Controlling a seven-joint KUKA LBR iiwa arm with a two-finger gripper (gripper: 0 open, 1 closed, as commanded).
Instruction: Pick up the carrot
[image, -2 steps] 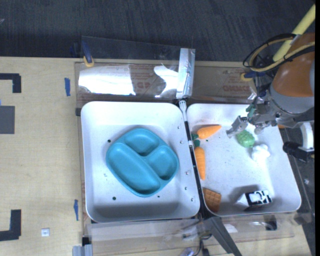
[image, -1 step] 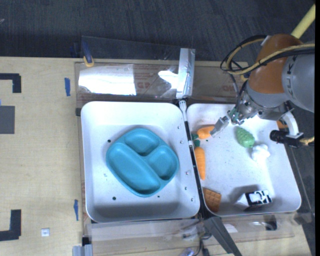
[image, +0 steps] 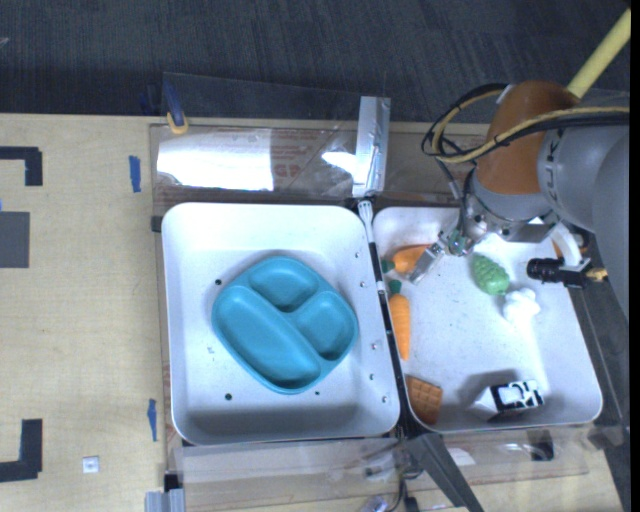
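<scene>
The carrot (image: 400, 322) lies lengthwise against the left wall of the right bin (image: 560, 350), orange and tapering toward the front. My gripper (image: 428, 264) reaches down and left from the grey wrist into the bin's back left corner. Its tip is just behind the carrot's top end and right beside a small round orange item (image: 407, 260). Nothing shows as held by the gripper.
A green bumpy toy (image: 490, 272) and a white lump (image: 521, 304) lie right of the gripper. A waffle-like piece (image: 424, 398) and a black-and-white object (image: 516, 395) sit at the bin's front. The left bin (image: 190, 250) holds a blue divided plate (image: 285, 322).
</scene>
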